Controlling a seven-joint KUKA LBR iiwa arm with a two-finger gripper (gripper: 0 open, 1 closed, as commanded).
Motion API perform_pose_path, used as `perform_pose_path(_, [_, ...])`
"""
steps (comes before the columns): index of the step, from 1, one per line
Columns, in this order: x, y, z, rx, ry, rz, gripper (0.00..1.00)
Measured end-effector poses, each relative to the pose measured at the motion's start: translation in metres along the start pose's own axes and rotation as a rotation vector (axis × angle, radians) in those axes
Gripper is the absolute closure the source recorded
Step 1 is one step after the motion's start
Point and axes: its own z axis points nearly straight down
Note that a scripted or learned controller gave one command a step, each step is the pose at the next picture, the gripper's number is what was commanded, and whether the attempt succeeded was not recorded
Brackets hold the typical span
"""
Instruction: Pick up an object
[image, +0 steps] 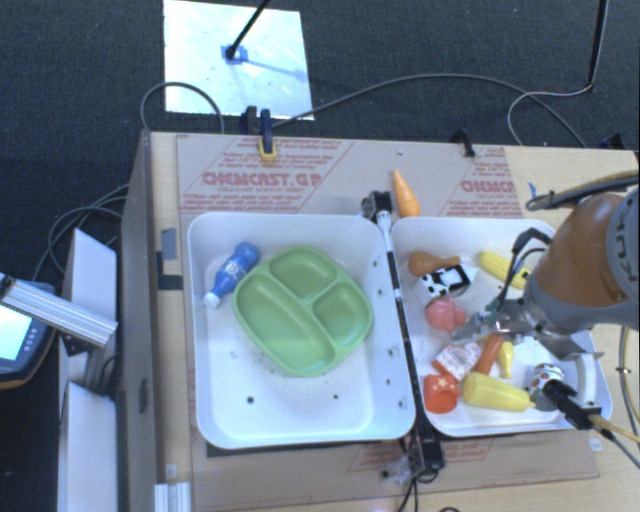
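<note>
The arm comes in from the right over the right bin, and its gripper sits low among the toys there; whether it is released or clenched cannot be told. Just left of the gripper lies a pink ball. Below the gripper rest an orange carrot-like stick, a yellow corn cob and a red tomato piece. The left bin, left of the gripper, holds a green divided plate and a blue bottle

Bench (seemingly cardboard-topped) bears two white bins, carrot.
</note>
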Motion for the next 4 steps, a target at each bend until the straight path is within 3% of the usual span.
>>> perform_pose_path(1, [0.056, 0.055, 0.007, 0.02, 0.005, -0.003, 0.0])
perform_pose_path(2, [0.054, 0.121, 0.013, 0.064, 0.015, 0.007, 0.0])
perform_pose_path(3, [0.037, 0.137, 0.014, 0.089, 0.025, 0.006, 0.0])
perform_pose_path(4, [0.047, 0.136, 0.014, 0.081, 0.001, 0.014, 0.0])
